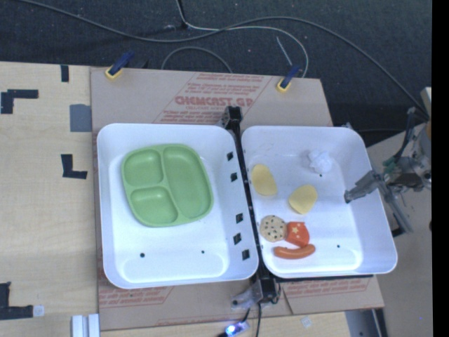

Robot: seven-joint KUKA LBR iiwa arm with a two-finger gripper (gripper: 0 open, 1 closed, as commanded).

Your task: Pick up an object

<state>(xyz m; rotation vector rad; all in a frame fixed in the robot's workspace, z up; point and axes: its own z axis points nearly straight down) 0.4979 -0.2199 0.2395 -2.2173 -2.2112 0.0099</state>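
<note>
Pick not yet made, by my read: the end effector (353,194) sits at the right bin's (351,140) right rim, nothing btwn its tips, and I can't tell whether it's released or clenched; every item lies loose on the bin floor, so approach, grasp & lift are all left. Closest candidate is the yellow wedge (303,199), mid-bin just left of the end effector, long axis running diag. from lower-left to upper-right; the red sausage (294,251), near the bin's front wall, lies approx. left-right w/ a slight curve.
</note>
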